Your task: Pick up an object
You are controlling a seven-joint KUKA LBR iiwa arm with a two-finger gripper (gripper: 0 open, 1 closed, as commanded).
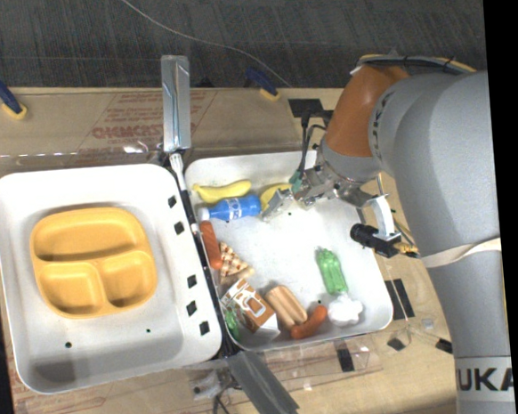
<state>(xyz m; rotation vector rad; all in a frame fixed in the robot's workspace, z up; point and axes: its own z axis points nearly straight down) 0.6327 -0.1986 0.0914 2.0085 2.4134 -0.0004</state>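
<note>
We see the grey arm (443, 169) coming in from the right, its big body filling the right side of the scene and its orange band (359, 118) sitting just above the wrist. The wrist bends down and leftward into the right bin (280, 245), so that the pincer (285, 198) hangs low over the far part of that bin. Whether the pincer is wide or narrow we cannot tell, and we cannot make out anything held in it.

Just left of the pincer lie a banana (223, 191) and, on its near side, a blue bottle (233, 209) lying flat with its white cap toward the left wall. A small yellow piece (274, 192) lies right at the pincer's tip; we cannot tell if they touch. Along the left wall we see a red-orange stick (210, 243) and a brown checkered piece (232, 264). A green bottle (330, 271) lies toward the right, with a white lump (345, 309) just nearer. Along the near wall sit a small printed box (246, 305), a hot dog bun (285, 305) and a sausage (308, 324).

The left bin (92, 349) holds a yellow divided tray (92, 259). Both bins rest on the counter (73, 118).
</note>
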